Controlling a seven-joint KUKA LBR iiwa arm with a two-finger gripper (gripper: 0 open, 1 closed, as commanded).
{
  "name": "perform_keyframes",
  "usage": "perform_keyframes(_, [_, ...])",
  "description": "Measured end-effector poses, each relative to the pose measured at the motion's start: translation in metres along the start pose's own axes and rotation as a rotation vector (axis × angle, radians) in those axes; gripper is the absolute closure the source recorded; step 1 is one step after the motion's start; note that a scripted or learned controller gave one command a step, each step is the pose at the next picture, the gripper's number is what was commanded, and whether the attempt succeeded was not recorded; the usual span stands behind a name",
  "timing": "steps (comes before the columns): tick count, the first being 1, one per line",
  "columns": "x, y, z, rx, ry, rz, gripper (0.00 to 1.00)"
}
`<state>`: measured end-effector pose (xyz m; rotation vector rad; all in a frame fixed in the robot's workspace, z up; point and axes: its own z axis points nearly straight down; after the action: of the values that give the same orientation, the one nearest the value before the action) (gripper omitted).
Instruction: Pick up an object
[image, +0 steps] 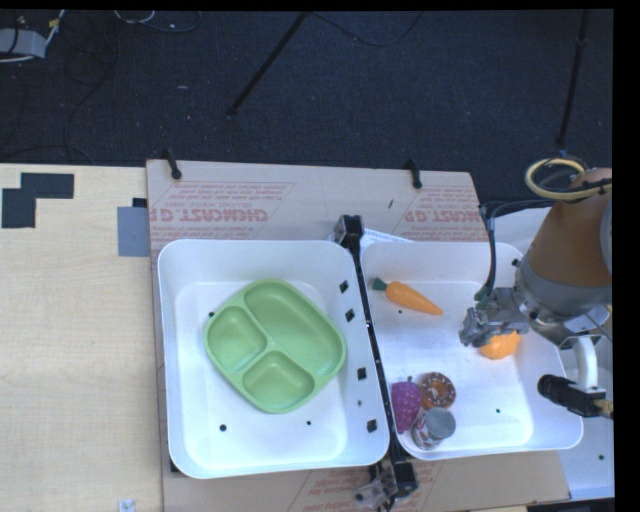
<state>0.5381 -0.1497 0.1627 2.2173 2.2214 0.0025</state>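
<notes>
Reaching for the orange object

Camera view: claw (482, 328) hovers in the right bin (560, 432), touching the orange object (501, 346) near the bin's right side; claw state cannot be told. Object looks small, light, smooth, probably slippery; grip across its middle.

From my remote station I log the arm (566, 262) as a bulky rounded link at about 3 o'clock in the view, its upper part an orange-tan band over a grey wrist housing. The gripper (484, 327) is a compact dark grey metal block with small mechanical detail too blurred to resolve, and a black cable (491, 255) arcs from it toward 12 o'clock. I also note a pale yellowish hose loop (553, 177) at the arm's 12 o'clock end.
</notes>
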Motion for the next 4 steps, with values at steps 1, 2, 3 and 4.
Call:
perform_keyframes(1, [-0.004, -0.004, -0.044, 0.002, 0.001, 0.0, 1.0])
perform_keyframes(2, [-0.009, 0.006, -0.095, 0.0, 0.0, 0.001, 1.0])
perform_keyframes(3, [0.041, -0.009, -0.087, 0.008, 0.003, 0.0, 1.0])
perform_keyframes(4, [0.091, -0.003, -0.083, 0.007, 0.004, -0.002, 1.0])
